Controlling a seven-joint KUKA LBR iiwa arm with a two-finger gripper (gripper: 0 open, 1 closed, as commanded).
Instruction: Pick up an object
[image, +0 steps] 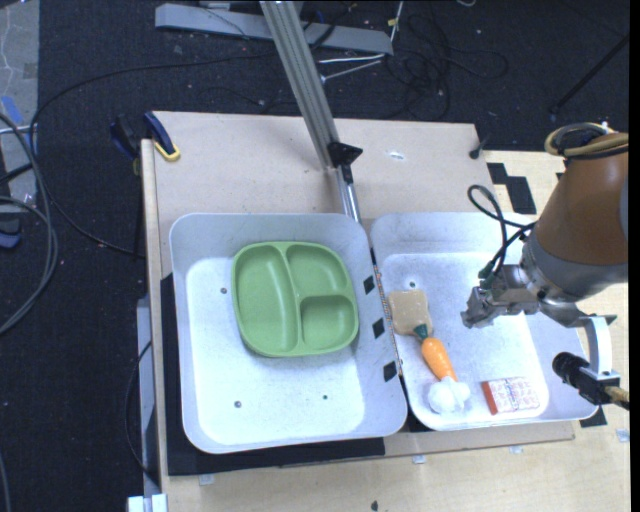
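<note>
A red-and-white packet (513, 396) and white ball (447, 398) lie nearest in the right bin (400, 235); the gripper (480, 309) hovers above, jaws' state unclear.

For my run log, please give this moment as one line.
gripper: over right bin, holding nothing | carrot, white ball, red packet: lying in bin

The tan desk (250, 160) carries two shallow white bins side by side. Taking the left bin (200, 400) as landmark, the right bin (420, 235) sits touching its right edge. A blue-and-yellow clamp (158, 135) grips the desk's far-left corner, well behind the left bin.
</note>
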